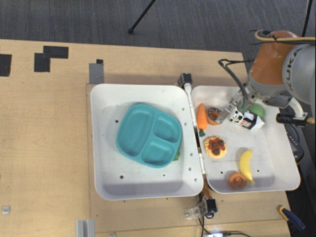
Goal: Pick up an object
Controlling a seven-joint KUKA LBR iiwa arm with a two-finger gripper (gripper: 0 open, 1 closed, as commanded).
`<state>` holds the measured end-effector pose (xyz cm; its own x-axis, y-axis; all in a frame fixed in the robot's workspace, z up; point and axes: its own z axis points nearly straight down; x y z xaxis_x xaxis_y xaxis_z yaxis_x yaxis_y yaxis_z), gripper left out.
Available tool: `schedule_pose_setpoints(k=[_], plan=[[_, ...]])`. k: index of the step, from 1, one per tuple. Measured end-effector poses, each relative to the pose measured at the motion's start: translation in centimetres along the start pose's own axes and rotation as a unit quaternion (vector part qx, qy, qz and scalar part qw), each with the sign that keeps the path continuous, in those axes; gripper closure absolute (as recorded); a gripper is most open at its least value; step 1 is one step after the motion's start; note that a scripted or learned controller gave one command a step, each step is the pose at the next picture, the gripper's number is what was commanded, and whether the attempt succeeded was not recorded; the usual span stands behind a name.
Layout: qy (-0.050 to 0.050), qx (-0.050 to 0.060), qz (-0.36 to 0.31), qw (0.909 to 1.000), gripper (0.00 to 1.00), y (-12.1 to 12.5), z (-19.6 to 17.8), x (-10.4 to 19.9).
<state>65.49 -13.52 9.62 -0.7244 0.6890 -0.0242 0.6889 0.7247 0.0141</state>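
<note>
The jaws (236, 107) hang low in the right bin (276, 181), toward its twelve o'clock wall; whether they are spread or pressed together cannot be told. Touching them at three o'clock lies a white card with black marks (244, 119), unreadable, beside a green piece (257, 110). At nine o'clock an orange carrot (202, 116) lies with its long axis twelve-to-six. The banana (245, 165) lies toward six o'clock, also lengthwise twelve-to-six. The left bin (103, 132) holds a teal tray (148, 135).

A pale wooden bench (44, 142) carries two white bins (143, 189) (281, 181) side by side.
</note>
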Motion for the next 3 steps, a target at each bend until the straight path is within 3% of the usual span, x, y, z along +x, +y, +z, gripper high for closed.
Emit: schedule_pose_setpoints(k=[3], plan=[[0.0, 0.0, 0.0, 1.0, 0.0, 0.0, 0.01, 0.0]])
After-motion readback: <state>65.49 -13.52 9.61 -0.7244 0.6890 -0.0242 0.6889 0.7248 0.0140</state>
